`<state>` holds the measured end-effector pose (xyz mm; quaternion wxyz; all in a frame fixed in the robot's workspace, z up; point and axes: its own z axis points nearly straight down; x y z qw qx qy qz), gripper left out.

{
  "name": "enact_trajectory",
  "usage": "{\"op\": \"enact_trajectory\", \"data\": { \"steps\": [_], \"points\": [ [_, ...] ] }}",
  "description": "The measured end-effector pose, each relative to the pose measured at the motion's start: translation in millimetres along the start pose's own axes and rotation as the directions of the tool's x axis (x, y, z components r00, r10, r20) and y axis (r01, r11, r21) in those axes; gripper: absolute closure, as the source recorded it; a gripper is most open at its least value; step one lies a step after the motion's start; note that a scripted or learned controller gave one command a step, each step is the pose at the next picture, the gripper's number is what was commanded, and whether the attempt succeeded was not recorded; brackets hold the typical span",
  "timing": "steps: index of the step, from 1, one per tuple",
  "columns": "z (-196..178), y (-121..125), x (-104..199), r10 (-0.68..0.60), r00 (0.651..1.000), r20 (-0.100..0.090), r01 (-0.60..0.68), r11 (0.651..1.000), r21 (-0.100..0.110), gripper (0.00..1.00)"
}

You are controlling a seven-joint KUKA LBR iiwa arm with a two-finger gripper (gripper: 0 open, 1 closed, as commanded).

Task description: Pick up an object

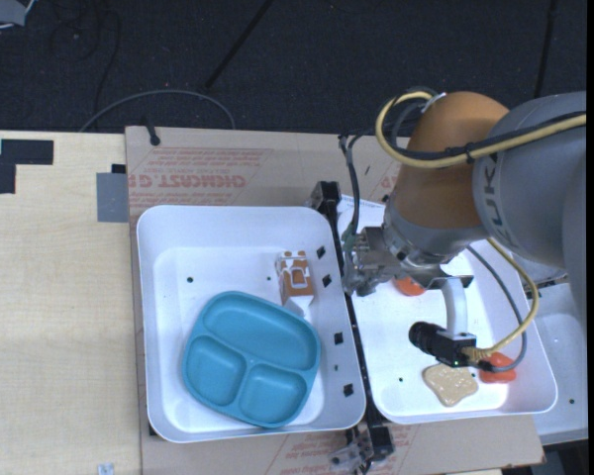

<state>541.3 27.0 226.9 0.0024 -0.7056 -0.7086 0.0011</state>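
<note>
The pale wooden bench (49, 315) lies bare at the far left. Next comes the left bin (156, 265), where a blue divided plate (249, 359) rests in the near half, tilted a little against the floor. A small brown and white toy (296, 275) stands just beyond the plate's far right corner, close to the wall shared with the other bin. The hand (364, 270) hangs low over the left edge of the right bin (396, 374), just beside that shared wall; whether it is clenched or released cannot be told, and nothing shows in its grasp. The arm (530, 186) reaches in over the right bin's far side and hides much of it. An orange piece (410, 287) peeks out from under the wrist, near the hand. Toward the near right corner lies a flat tan piece (449, 384), and just beside it, to the right, a small red piece (499, 367).
</note>
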Motion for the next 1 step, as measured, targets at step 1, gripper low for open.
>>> {"op": "enact_trajectory", "data": {
  "steps": [1],
  "points": [
    [-9.0,-20.9,49.5,-0.001,1.0,0.0,0.001,1.0,0.001,1.0]
  ]
}}
